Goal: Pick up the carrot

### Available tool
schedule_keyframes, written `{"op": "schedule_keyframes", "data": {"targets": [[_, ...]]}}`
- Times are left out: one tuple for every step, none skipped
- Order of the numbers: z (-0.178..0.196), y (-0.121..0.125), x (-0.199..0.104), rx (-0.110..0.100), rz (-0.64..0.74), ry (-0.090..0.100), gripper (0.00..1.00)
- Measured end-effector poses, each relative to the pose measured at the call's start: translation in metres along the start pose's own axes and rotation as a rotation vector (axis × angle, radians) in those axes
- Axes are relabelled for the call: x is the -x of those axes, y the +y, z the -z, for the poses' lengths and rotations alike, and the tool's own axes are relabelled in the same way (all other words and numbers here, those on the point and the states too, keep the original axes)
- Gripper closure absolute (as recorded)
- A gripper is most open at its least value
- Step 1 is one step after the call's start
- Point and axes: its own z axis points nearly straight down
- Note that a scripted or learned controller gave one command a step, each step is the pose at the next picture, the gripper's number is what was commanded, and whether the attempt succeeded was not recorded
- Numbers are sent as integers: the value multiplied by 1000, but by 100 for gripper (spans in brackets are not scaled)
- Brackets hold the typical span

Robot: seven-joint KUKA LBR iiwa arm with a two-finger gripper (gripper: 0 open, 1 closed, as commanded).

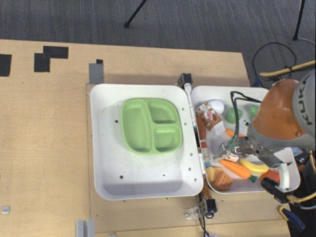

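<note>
The wooden surface (49, 147) carries two shallow white bins side by side. The left bin (106, 181) holds a green divided plate (150, 125) and nothing that matters for this step. The right bin (217, 95) is the crowded one, and the arm (281, 112), with its orange band, hangs low over it from the right.

The claw (236, 149) sits just above the clutter in the middle of the right bin. It is small and partly masked by cables and the wrist, so I cannot tell how far it is open, and nothing can be made out in its grip.

The carrot (236, 168) lies near the front of the right bin, slanting from upper left to lower right, just below the claw. A yellow banana (256, 167) lies against its far side, and a brown bread-like piece (220, 180) sits just in front of its left end. A red-and-white packet (207, 117) and some green items (233, 115) lie further back, well clear.

The step in hand looks like the final approach. To do it well, the claw should probably line up across the carrot's narrow width, not along its length, and come down on the middle of the carrot, away from the end crowded by the bread. The likely trouble is catching the banana as well, since the two touch; a grip toward the left half of the carrot should avoid it.
</note>
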Motion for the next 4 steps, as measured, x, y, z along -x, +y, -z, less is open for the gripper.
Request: {"op": "schedule_keyframes", "data": {"targets": [[46, 116, 27, 2, 232, -1, 0], [-11, 75, 67, -1, 252, -1, 0], [0, 77, 67, 5, 254, -3, 100], [0, 77, 67, 4, 254, -3, 0]]}}
